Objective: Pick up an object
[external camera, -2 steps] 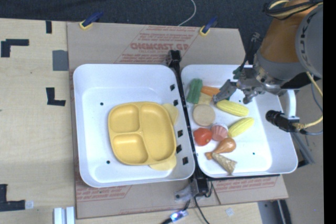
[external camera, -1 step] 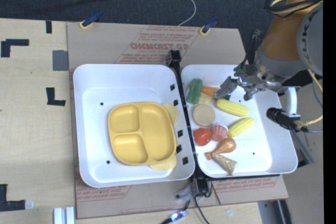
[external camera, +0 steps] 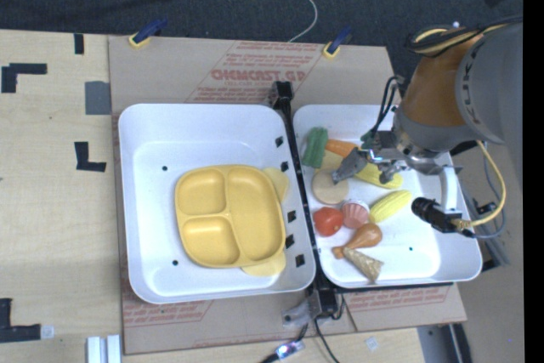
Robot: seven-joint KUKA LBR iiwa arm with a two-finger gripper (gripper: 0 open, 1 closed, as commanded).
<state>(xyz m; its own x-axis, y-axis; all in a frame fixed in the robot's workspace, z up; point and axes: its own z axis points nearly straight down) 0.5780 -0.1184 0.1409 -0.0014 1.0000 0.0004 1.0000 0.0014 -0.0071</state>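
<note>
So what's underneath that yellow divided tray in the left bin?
A paler yellow piece pokes out under the tray at its lower and right edges, resting on the bin. The tray covers the rest of it.

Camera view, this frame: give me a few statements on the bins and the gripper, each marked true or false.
1. The yellow divided plate lies in the left bin. True.
2. The toy foods are in the left bin. False: the red tomato, corn cob, green vegetable and the rest lie in the right bin.
3. The gripper is over the right bin. True.
4. The plate has a single undivided well. False: it has three compartments.
5. The gripper has lifted the corn cob clear of the bin. False: the corn cob lies on the bin floor, beside the gripper.
</note>
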